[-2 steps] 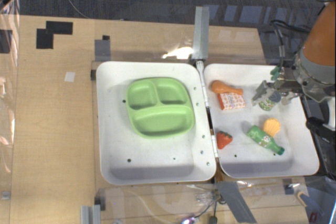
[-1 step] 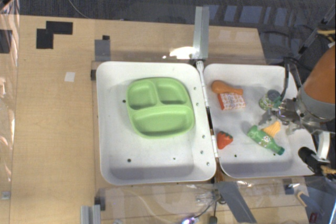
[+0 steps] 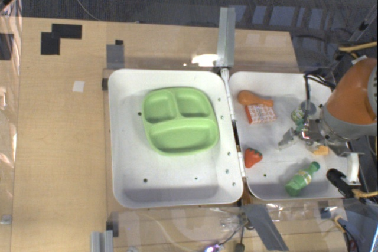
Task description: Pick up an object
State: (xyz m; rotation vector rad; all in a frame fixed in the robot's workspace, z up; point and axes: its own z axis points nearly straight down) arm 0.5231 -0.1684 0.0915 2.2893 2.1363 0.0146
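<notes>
Two pincer (image 3: 297, 128) fingers spread wide, nothing between them, above right bin (image 3: 277, 183).

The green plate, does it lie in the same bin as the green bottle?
No. The green plate lies in the left bin, while the green bottle lies in the right bin.

The table (image 3: 71, 144) and both bins (image 3: 127, 186) are viewed from one fixed camera set above, angled downward, at moderate distance.
</notes>
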